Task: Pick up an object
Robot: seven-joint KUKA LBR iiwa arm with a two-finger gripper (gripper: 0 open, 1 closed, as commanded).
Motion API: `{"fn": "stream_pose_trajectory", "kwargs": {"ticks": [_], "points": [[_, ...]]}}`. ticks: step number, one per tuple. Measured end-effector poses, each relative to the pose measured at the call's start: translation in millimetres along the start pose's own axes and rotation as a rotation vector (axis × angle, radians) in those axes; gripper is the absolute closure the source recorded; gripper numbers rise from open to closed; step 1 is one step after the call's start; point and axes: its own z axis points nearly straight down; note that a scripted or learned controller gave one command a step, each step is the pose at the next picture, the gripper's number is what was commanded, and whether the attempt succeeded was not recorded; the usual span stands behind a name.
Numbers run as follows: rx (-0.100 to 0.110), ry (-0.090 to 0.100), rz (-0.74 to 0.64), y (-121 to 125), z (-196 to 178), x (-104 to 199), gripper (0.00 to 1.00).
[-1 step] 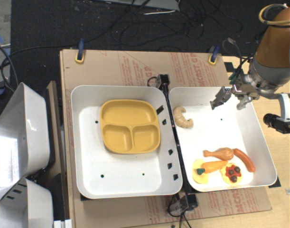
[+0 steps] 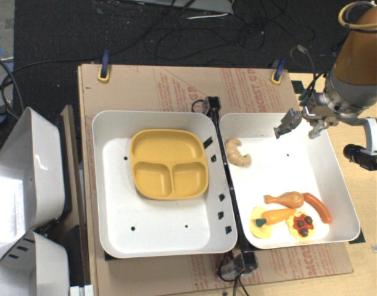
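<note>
**Ana:** Cardboard-topped desk [image 2: 176,82] first, seen from the overhead camera: two yellow clamps at its far edge pin the brown sheet down, and dark floor with loose cables lies beyond. Two shallow white bins sit side by side on it, apparently so the arm can work in either one.

**Ben:** What's in the left bin [image 2: 114,227]?

**Ana:** A yellow divided plate [image 2: 169,164], lying flat near the middle. It's broad and low, so I'd judge it a poor thing for two fingers to take.

**Ben:** And the right bin [image 2: 336,184]?

**Ana:** The small things. A pale croissant-shaped toy [image 2: 238,153] lies alone near the bin's left wall. Along the near edge there's a cluster: a toy drumstick [image 2: 285,198], an orange sausage [image 2: 318,207] just beside it, a carrot-like piece [image 2: 276,215] and a yellow slice with red and dark toppings [image 2: 301,224], all crowded together and partly touching.

**Ben:** Where's the gripper [image 2: 297,124]?

**Ana:** Above the far right corner of the right bin, below the arm's orange band. Its two dark fingers are spread apart with nothing between them.

**Ben:** So which thing is nearest?

**Ana:** The croissant, left of the gripper and a little nearer the camera, standing clear of everything. The cluster lies well apart, toward the near edge. I'd judge the croissant the easier pick, since nothing crowds it.
</note>
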Motion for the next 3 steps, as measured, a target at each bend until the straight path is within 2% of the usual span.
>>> {"fn": "stream_pose_trajectory", "kwargs": {"ticks": [2,3], "points": [[0.003,0.000,0.003,7.4,122.5,-8.9,0.00],[0.002,0.000,0.002,7.0,158.3,-8.2,0.00]]}}
